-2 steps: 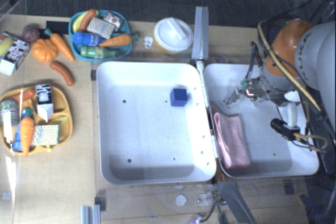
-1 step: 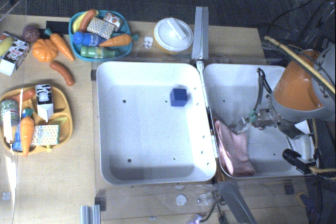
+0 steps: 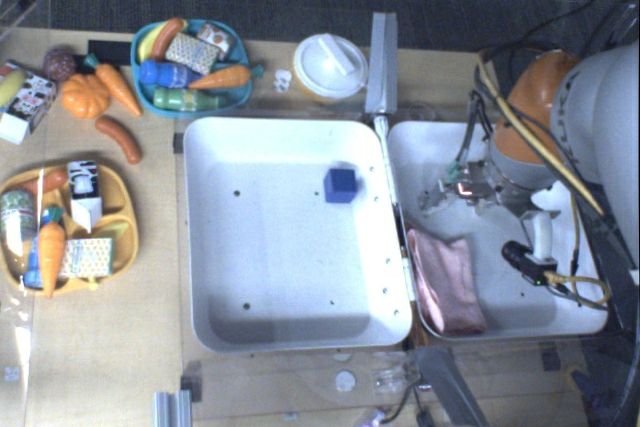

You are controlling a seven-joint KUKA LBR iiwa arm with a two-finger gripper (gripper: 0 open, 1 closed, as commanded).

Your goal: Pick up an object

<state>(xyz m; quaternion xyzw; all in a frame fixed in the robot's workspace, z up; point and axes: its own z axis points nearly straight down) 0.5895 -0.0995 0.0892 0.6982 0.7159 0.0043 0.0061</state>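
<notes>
A small blue cube (image 3: 341, 184) lies in the left white bin (image 3: 250, 315), toward its upper right. A crumpled pink cloth (image 3: 447, 280) rests in the right white bin (image 3: 520, 315), against its lower left wall. My gripper (image 3: 447, 192) hangs low over the right bin's upper left part, just above the cloth and apart from it. The grey arm with its orange band (image 3: 535, 100) comes in from the right. I see nothing held in the gripper.
A metal divider (image 3: 381, 65) stands between the bins at the back. Beyond the bins sit a white lidded bowl (image 3: 329, 65) and a blue bowl of toy food (image 3: 190, 67). A yellow tray of toys (image 3: 70, 230) lies far left. Cables (image 3: 560, 285) trail over the right bin.
</notes>
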